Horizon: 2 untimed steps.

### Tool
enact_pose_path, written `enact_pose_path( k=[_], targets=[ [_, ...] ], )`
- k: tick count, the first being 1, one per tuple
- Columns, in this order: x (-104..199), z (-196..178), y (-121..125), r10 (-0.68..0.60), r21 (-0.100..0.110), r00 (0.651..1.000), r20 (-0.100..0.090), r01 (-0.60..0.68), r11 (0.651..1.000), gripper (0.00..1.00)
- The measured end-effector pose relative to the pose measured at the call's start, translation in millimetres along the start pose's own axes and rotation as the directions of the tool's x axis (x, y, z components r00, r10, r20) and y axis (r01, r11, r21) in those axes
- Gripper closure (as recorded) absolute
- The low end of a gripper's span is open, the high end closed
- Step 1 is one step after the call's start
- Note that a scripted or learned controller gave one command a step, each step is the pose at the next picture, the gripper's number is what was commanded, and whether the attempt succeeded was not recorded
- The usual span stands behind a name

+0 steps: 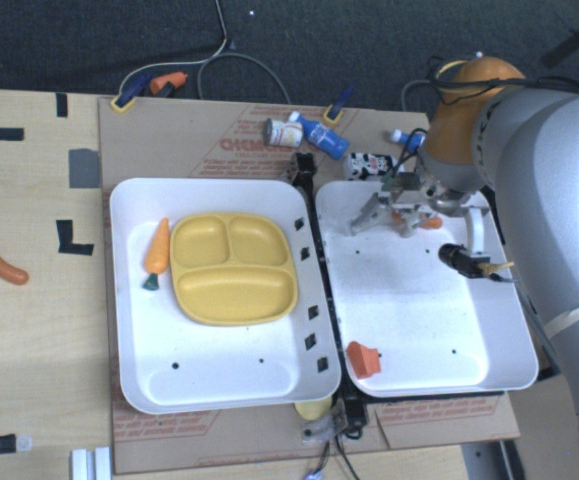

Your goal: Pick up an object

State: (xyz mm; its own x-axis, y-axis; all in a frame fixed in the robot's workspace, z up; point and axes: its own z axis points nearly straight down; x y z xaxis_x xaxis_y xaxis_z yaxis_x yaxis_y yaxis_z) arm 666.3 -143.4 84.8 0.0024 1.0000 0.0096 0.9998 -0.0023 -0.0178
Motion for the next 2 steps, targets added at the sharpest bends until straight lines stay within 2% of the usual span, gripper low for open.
enact_pose_path(
  k=[1,2],
  targets=[
    [51.6,0.0,-9.6,-0.006,-0.018,1.000,0.012,0.006,1.000,0.00],
    [-5.4,-74.7,2.1,0.000,-0.025,1.000,0.014,0.000,1.000,0.00]
  ],
)
